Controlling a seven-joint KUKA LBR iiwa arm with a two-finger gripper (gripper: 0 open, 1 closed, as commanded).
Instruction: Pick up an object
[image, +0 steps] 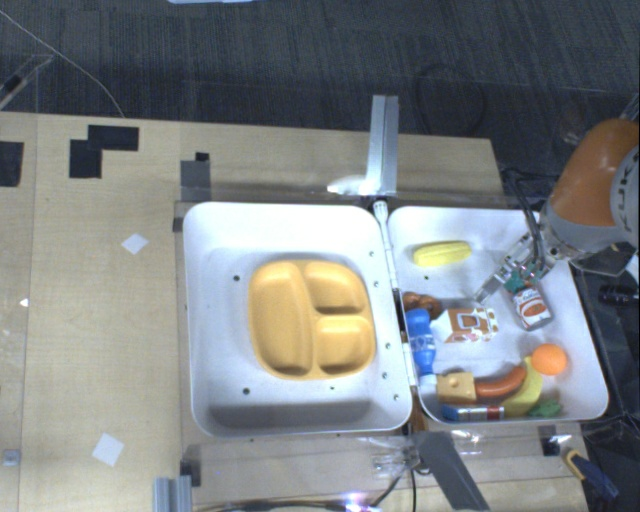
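The pincer (507, 273) of a grey arm with an orange band (590, 185) hangs low over the right bin (590, 395), its tips spread narrowly with nothing seen between them. Just beside the pincer, toward the near rim, a small red-labelled bottle (531, 306) lies tilted on the bin floor, close to the tips though whether it touches them cannot be told. Left of the pincer and a little toward the far rim rests a yellow corn-like piece (442, 254); left and nearer lies a white card with orange figures (470, 324). Farther to that side, against the bin's left wall, sit a brown item (421, 303) and a blue bottle (419, 338). Along the near rim, well apart from the pincer, cluster an orange ball (548, 359), a sausage-shaped piece (497, 382), a cheese wedge (455, 386) and a banana (527, 388). Farthest off, in the left bin (215, 300), a yellow divided tray (308, 317) lies flat.
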